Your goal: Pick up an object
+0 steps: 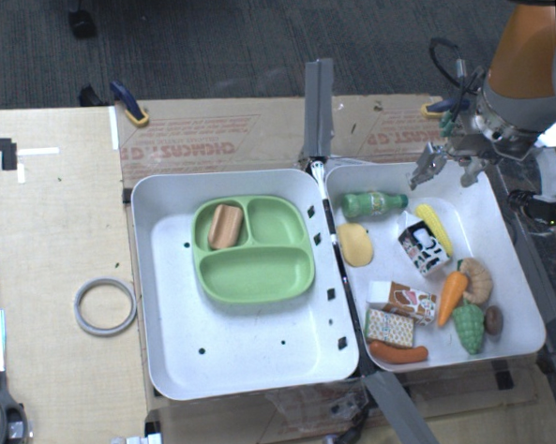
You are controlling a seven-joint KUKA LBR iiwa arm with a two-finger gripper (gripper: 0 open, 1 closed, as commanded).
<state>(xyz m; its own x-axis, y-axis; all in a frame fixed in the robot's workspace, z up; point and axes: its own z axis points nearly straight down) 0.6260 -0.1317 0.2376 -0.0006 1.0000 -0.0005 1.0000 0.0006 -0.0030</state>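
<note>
My gripper (447,170) hangs over the far edge of the right bin (514,249), its two fingers (425,170) spread apart with nothing between them, so it is open. Just below it lie a green bottle (374,203) on its side and a yellow corn cob (433,226). Further toward the front are a black-and-white carton (422,250), a yellow lemon-like fruit (355,244), a carrot (452,297), a brown pastry (477,279), a green bumpy fruit (470,328), two small snack boxes (401,314) and a red sausage (399,353).
The left bin (173,345) holds a green divided plate (254,265) with a bread roll (225,226) in its far-left compartment. A metal divider (318,111) stands between the bins at the back. A tape ring (106,305) and scissors (6,411) lie on the bench at left.
</note>
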